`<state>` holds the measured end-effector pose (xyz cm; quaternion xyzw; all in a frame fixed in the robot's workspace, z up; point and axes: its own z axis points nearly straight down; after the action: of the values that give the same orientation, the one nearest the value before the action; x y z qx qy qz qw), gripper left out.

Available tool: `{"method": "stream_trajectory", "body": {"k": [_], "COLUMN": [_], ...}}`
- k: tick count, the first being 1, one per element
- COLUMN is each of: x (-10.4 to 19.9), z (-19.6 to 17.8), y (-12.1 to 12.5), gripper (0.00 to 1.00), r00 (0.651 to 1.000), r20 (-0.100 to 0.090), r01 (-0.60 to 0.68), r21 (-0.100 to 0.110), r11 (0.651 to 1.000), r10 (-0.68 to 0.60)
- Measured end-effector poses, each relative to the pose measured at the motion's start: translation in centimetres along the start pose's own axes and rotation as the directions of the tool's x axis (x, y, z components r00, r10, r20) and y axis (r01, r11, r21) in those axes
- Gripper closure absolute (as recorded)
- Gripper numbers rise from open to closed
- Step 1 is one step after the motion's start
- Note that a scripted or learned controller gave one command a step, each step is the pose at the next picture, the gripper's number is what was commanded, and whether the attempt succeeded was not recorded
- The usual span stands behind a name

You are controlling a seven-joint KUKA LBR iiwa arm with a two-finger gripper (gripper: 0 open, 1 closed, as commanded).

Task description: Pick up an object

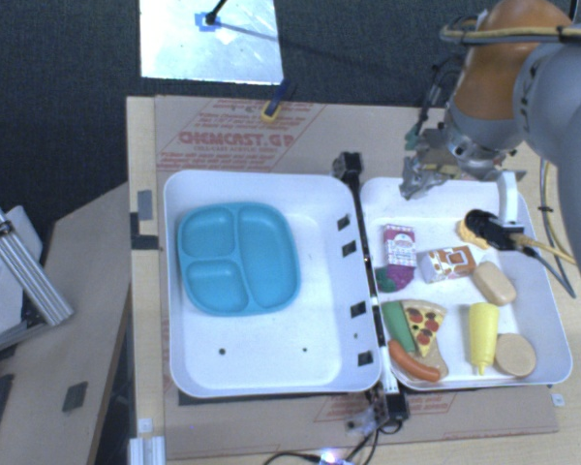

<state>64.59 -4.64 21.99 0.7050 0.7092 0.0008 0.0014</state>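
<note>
Camera view. The claw [421, 177] hangs over the far corner of the right bin [436, 216]. Whether it is open or closed cannot be told, and no item is seen in its grip.

Nearest the claw on the camera side lies a pink carton [400, 245], its long axis running toward the claw. Beside the carton is an orange-and-white box [446, 263], then a tan roll [494, 283].

Farther from the claw are a pizza slice [424, 323], a green piece [395, 323], a sausage [413, 361], a tan disc [515, 354] and a yellow bottle [481, 335] lying with its tip pointing away from the claw.

The left bin [271, 347], on the far side of the divider from the claw, holds one blue divided plate [237, 258].

Both bins rest on a cardboard sheet [232, 139] on the worktop [87, 260], with dark floor [58, 66] beyond.
</note>
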Motion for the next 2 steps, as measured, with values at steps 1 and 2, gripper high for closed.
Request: {"method": "stream_trajectory", "body": {"k": [1,2], "x": [0.8,0.2], "z": [-1.6,0.3], "y": [-0.1,-0.4], "gripper": [1.00,1.00], "r00": [1.000,1.000], "r20": [-0.001,0.000], "r01": [0.001,-0.005], "r21": [-0.001,0.002], "r11": [1.000,1.000], "r10": [-0.001,0.005]}}
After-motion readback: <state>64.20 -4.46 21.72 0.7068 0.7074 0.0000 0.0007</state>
